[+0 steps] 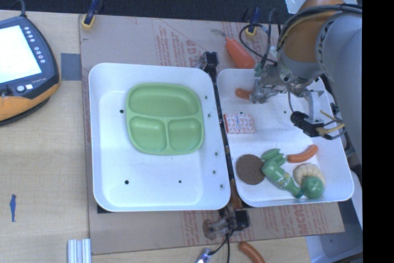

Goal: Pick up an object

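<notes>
While the grey arm (335, 40) with its orange band reaches in from the right, the gripper (263, 90) hangs low over the far left corner of the right bin (335, 151), and whether it is open or closed cannot be told from this slant, nor does any object show held in it. Just to its left, a small orange-red piece (243, 93) lies on the bin floor, very near the gripper tip. Nearer the camera, against the bin's left wall, sits a flat red-and-white patterned square (239, 124). Along the near side of that bin lie a brown disc (250, 169), a green plastic toy (278, 171) touching it, an orange sausage-shaped piece (303, 154) and a beige and green rounded toy (309, 181). Beyond the bin's far rim, on the cardboard (135, 40), rests an orange carrot-like object (239, 53). In the left bin (111, 182) a green divided plate (165, 118) lies flat, towards the far side. At the bench's left edge sits a control pendant (21, 64) with an orange underside.
</notes>
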Action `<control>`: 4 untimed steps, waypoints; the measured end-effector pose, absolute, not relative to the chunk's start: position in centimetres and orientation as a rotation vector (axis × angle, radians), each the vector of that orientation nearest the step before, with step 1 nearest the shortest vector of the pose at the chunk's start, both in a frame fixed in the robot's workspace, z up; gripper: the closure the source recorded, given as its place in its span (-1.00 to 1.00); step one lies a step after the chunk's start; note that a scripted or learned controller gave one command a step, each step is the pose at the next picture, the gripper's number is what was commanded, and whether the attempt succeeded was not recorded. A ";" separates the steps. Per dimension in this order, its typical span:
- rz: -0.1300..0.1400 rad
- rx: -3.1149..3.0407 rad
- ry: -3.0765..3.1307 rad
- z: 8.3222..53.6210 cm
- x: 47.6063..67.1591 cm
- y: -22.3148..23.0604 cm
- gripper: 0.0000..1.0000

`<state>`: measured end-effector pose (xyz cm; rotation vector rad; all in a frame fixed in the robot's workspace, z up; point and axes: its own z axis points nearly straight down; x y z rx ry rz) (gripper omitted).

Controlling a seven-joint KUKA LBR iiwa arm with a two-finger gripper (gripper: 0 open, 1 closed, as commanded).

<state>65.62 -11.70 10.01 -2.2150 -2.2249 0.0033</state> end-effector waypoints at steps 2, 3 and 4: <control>0.007 -2.211 -2.225 13.6 56.1 -11.5 -1.00; 0.003 -2.216 -2.223 12.7 65.2 -18.2 -1.00; 0.006 -2.215 -2.224 9.1 51.7 -21.3 -1.00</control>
